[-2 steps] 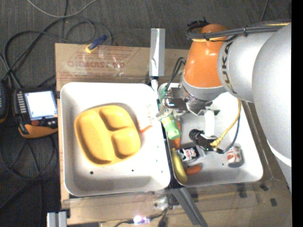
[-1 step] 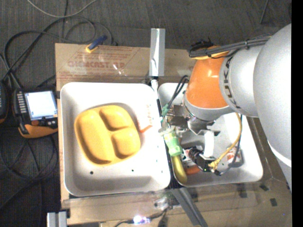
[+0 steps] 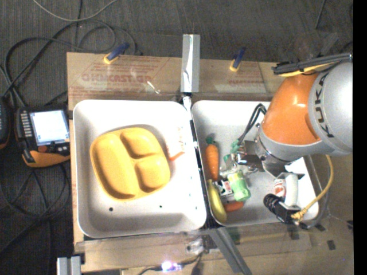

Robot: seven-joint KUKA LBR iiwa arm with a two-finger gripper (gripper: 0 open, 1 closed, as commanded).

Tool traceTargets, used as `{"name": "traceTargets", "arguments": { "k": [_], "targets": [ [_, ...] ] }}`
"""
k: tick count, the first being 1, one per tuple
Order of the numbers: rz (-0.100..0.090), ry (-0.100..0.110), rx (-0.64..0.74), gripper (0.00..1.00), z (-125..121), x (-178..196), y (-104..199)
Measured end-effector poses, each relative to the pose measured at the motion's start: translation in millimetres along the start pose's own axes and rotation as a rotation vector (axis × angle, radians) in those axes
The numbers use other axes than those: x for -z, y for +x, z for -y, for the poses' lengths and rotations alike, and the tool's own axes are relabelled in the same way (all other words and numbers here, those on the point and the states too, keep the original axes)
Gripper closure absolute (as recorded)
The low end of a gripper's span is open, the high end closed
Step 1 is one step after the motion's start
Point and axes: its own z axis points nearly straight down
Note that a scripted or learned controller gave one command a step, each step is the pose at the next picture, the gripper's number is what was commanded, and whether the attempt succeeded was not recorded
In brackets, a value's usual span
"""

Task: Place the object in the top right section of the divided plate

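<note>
Green carton just below fingers

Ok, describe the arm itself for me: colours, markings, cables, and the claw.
The grey, rounded KUKA arm carries a broad glossy orange band above its wrist and black "KUKA" lettering on the grey shell. A thin black cable loops beside the wrist. The claw is a small dark metal assembly with pale parts; finer detail is too small to tell.
</note>
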Motion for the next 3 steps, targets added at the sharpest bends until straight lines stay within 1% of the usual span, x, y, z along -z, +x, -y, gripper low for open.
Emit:
{"name": "traceTargets", "arguments": {
  "k": [1, 2, 3],
  "targets": [
    [0.000, -0.001, -0.049, 1.00, -9, 42, 59],
    [0.001, -0.001, 0.020, 1.00, 2, 65, 127],
    [0.002, -0.003, 0.058, 1.00, -52, 105, 177]
  ]
}}
